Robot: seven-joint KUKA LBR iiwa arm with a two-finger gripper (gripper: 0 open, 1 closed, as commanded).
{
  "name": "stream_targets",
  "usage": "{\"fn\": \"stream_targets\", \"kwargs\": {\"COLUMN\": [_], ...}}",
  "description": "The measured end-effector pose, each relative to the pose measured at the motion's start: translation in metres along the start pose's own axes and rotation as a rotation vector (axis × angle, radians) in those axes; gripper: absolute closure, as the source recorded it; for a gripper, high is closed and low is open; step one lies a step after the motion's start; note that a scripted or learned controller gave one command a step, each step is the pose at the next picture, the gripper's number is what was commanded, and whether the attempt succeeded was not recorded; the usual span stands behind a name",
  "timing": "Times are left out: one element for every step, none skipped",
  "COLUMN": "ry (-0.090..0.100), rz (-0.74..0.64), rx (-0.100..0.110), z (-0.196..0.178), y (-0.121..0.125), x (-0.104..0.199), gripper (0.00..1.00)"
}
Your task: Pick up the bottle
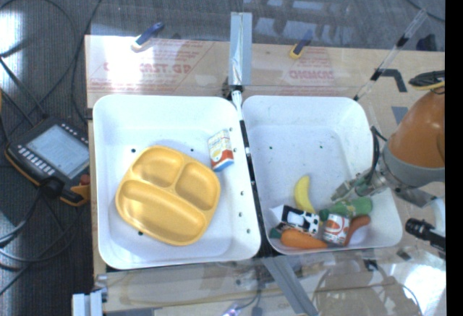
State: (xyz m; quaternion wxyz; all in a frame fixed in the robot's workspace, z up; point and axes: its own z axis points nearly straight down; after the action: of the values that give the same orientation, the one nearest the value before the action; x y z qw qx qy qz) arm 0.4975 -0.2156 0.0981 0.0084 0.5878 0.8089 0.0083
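Gripper (pixel 347 190) of mine hung low over the right bin (pixel 318 116), near its lower right corner; whether it was clenched I couldn't tell. Just below it, the bottle (pixel 359 205) lay among toys beside a banana (pixel 304 194).

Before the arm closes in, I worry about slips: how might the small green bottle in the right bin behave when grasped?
The small green bottle looks rounded and lies on its side, so it may roll or squirt from a pinch. It seems small, probably light. It is crowded by the red-and-white can and near the yellow banana, so a nudge would likely shift those too.
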Motion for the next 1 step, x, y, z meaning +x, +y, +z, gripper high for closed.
{"fn": "stream_targets", "kwargs": {"ry": [0.002], "rz": [0.19], "rx": [0.027], "z": [-0.0912], "y": [0.0221], "x": [0.0334], "gripper": [1.0]}}
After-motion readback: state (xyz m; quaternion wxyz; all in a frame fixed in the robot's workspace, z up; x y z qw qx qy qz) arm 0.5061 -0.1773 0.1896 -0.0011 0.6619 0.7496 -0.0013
